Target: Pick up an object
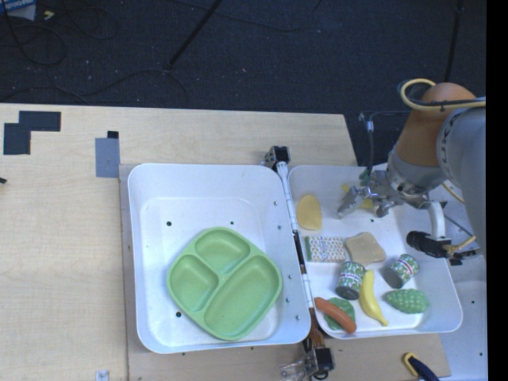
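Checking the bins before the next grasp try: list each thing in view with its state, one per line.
claw: low over the right bin's far end, nothing visibly held
green divided plate: flat in the left bin, right way up
banana: lying flat
two cans: tipped, leaning
hot dog: lying at the near edge
bread slice: flat
yellow chip: flat by the divider
right bin: holds the small items

One camera looks down from above at a slant, set fairly far back. It takes in the whole counter (63,236), both white bins (143,213) side by side, and dark floor (238,38) beyond the counter's far edge.
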You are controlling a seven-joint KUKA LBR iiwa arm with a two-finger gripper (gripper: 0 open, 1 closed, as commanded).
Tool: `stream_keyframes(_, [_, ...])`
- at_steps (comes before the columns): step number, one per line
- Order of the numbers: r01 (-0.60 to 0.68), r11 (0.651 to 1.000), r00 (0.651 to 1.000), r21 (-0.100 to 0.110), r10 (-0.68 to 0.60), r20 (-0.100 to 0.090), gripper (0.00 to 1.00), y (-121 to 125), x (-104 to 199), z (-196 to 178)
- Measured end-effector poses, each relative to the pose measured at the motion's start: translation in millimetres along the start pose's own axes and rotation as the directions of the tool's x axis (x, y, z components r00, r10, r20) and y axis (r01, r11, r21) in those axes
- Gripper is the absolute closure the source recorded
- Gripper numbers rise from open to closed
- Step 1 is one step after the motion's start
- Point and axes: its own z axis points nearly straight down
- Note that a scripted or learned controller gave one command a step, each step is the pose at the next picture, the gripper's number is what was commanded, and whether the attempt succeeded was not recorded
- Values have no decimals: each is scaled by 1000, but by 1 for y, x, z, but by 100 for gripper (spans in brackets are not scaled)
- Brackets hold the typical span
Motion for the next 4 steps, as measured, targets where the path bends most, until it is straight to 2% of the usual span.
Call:
stream_keyframes(1, [1,1000,1000,1,-1,0,100,0,0,-10])
stream_keyframes(2, [2,1000,1000,1,-2,0,0,0,0,-10])
stream_keyframes(3, [1,1000,1000,1,-1,0,100,0,-1,-21])
stream_keyframes(4, [2,1000,1000,2,-2,0,0,0,-1,-21])
